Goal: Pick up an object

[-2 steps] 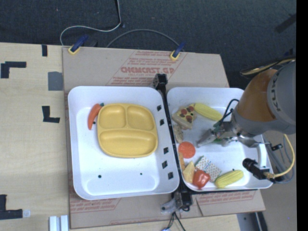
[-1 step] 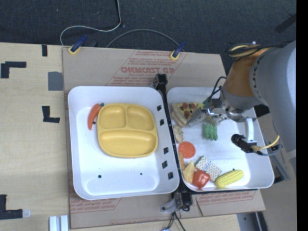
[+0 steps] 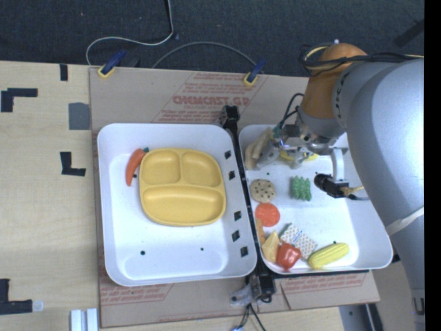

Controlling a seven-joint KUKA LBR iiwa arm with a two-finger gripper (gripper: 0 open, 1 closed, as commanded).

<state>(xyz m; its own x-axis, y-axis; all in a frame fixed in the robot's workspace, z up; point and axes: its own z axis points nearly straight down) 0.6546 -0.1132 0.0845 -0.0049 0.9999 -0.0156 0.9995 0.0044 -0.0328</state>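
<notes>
Your claw (image 3: 293, 145) is down in the right bin (image 3: 365, 236), at its far end by the tan piece (image 3: 259, 147). Can't tell what it's doing there. Cookie (image 3: 262, 189) and green thing (image 3: 300, 187) sit just beside it.

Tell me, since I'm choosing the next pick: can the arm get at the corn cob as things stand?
Probably yes: the corn cob lies uncovered near the right bin's front rim, apart from the gripper.

Bench (image 3: 41, 205): light wood top, black tape marks at left. Brown cardboard sheet (image 3: 200, 95) lies flat on it, held by 2 clamps at far edge. 2 white bins sit on the cardboard, touching: left bin (image 3: 114, 205), right bin (image 3: 358, 233).
</notes>
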